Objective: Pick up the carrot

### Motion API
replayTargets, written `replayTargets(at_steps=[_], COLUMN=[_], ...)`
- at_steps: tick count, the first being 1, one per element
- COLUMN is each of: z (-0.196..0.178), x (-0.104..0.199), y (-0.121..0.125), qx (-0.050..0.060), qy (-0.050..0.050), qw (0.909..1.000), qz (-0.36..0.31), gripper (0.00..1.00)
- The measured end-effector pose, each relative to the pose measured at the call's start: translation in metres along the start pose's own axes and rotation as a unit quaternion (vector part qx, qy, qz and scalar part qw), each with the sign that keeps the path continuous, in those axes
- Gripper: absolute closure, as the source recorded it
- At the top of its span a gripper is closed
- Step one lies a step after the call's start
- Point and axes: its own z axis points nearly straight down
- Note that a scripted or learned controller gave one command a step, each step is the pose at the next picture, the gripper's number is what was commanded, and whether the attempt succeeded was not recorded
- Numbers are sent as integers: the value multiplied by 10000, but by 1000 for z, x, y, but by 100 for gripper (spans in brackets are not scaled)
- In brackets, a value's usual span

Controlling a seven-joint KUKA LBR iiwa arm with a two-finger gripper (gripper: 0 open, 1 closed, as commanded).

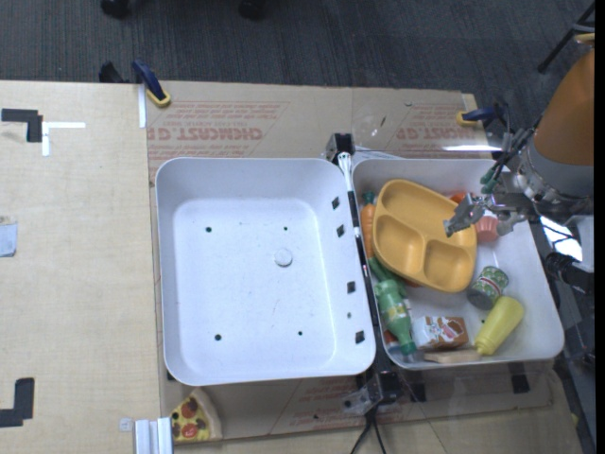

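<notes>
The carrot point(367, 219) appears as an orange sliver at the left wall of the right bin point(539, 282), mostly hidden under the yellow divided tray point(421, 235). My gripper point(484, 218) hovers over the tray's right edge, well to the right of the carrot. Its fingers point(460, 218) stand open and hold nothing. A small red-pink object point(487, 231) lies just below the gripper, and a small red-orange piece point(458, 197) sits by the tray's upper rim.
The right bin also holds a green bottle point(389, 301), a yellow squeeze bottle point(499, 323), a small can point(487, 284) and a snack packet point(442, 332). The left bin point(250, 263) stands beside it. A toy pizza slice point(194, 420) lies on the bench in front.
</notes>
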Motion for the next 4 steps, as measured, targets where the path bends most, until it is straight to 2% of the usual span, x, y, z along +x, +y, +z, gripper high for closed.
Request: replayTargets(at_steps=[1, 2, 3, 4], z=[102, 94, 94, 108], x=[-15, -16, -16, -33], y=[47, 47, 47, 91], qx=[-22, -18, -17, 264], qy=[26, 17, 17, 255], qw=[9949, 9949, 9949, 9632], qz=[1009, 1007, 1007, 2662], gripper=[0, 100, 0, 0])
